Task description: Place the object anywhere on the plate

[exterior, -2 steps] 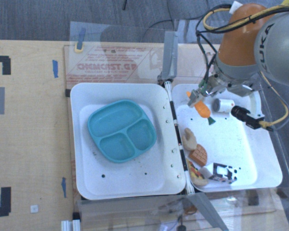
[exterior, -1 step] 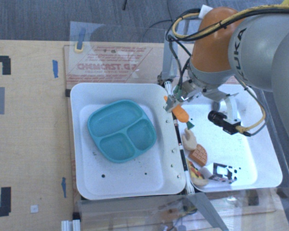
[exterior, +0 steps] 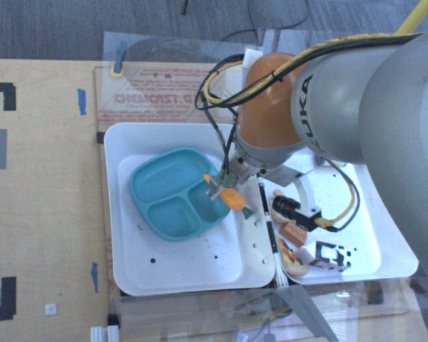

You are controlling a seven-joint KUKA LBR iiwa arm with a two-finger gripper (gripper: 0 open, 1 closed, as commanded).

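Observation:
A teal divided plate [exterior: 170,191] lies in the left bin [exterior: 128,262], toward its back. My gripper [exterior: 220,185] hangs over the plate's right rim, under the arm's orange band. An orange toy carrot [exterior: 232,199] with a green tip sits between the fingers, and the gripper is shut on it. The carrot hangs just past the plate's right edge, above the bin floor. The wrist hides the upper part of the fingers.
The right bin [exterior: 385,251] holds a small brown block [exterior: 294,231], a yellow and red toy [exterior: 293,257] and a black and white piece [exterior: 332,255] near its front. The arm covers most of that bin. Dark specks dot the left bin's floor.

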